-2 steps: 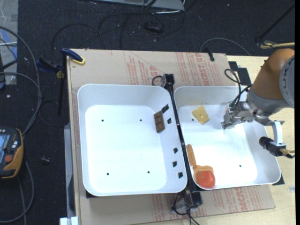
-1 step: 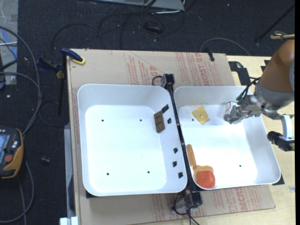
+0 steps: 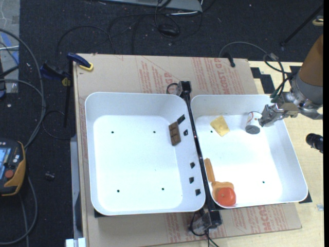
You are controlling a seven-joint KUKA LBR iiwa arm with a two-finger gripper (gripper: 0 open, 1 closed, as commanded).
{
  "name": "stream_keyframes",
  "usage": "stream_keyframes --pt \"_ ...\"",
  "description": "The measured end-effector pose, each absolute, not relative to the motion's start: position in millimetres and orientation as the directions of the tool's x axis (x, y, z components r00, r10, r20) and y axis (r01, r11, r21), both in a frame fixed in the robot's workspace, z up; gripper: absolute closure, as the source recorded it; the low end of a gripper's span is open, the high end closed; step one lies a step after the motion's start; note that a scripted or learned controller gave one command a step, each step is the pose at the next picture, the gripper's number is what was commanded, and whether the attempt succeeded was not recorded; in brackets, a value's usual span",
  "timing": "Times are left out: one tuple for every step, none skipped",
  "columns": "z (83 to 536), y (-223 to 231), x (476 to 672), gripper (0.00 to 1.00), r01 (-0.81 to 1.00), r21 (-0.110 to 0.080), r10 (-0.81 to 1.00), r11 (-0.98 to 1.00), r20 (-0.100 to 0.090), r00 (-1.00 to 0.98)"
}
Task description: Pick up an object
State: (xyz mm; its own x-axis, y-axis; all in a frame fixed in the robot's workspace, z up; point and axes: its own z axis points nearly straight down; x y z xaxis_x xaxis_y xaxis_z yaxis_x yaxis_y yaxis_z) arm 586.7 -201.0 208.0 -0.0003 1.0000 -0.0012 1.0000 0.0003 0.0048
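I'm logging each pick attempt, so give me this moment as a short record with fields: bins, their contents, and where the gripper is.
left bin: brown bar by its right wall
right bin: yellow piece near the back; orange-handled tool with red round head in the front left corner; small grey and white object near the back right
gripper: over the right bin's back right, beside the small grey and white object
grasp: nothing seen between the fingers
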Motion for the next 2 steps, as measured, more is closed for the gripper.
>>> stream_keyframes --pt "270.8 -202.7 590.0 1.00 1.000 0.006 1.000 0.000 -0.002 0.000" --pt "258.2 -144.0 597.8 1.00 1.000 0.000 1.000 0.005 0.001 -0.005"
